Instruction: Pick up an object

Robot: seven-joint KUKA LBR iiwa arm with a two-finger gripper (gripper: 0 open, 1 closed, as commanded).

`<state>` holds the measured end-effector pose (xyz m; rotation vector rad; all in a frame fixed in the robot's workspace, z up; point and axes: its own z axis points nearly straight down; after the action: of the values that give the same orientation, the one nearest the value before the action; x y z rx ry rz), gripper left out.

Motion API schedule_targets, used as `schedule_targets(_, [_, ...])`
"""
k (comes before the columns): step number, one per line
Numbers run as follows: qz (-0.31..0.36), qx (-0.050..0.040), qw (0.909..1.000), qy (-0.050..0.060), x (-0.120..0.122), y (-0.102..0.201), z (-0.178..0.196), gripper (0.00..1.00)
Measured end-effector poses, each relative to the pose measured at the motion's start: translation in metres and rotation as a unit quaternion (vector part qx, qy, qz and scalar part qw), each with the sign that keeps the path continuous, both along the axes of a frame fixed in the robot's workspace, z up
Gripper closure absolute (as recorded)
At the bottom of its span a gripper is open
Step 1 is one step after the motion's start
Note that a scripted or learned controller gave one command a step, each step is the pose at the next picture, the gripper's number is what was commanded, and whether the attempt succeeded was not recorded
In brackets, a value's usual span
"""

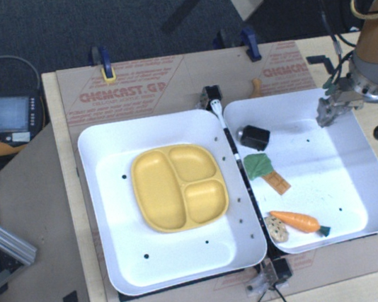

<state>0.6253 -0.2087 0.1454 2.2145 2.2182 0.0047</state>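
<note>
- The gripper (329, 110) hangs at the far right rim of the right bin (362, 153). Whether it is open cannot be told; nothing is seen in its hold.
- Judged step: approach. No target is yet fixed.
- Best candidate: the carrot (295, 220), near the front wall of the right bin, touching a speckled piece (276, 229) at its left end.
- Recommended: descend over the carrot's thick middle, closing across its narrow width, clear of the wall.
- The carrot is orange, tapered, with a dark green tip at its right end.
- Alternatives: black block (254, 137), green leaf (257, 165), brown strip (277, 181).
- The left bin (114, 216) holds 1 yellow tray (179, 186).
</note>
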Motion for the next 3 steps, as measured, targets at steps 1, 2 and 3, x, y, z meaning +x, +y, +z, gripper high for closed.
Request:
schedule_targets(1, [0.000,-0.0006,1.0000,-0.001,0.006,-0.006,0.063,1.00])
schedule_targets(2, [0.000,-0.0006,1.0000,-0.001,0.016,-0.011,0.121,1.00])
schedule_targets(3, [0.000,0.0000,1.0000,0.001,0.017,-0.011,0.150,1.00])
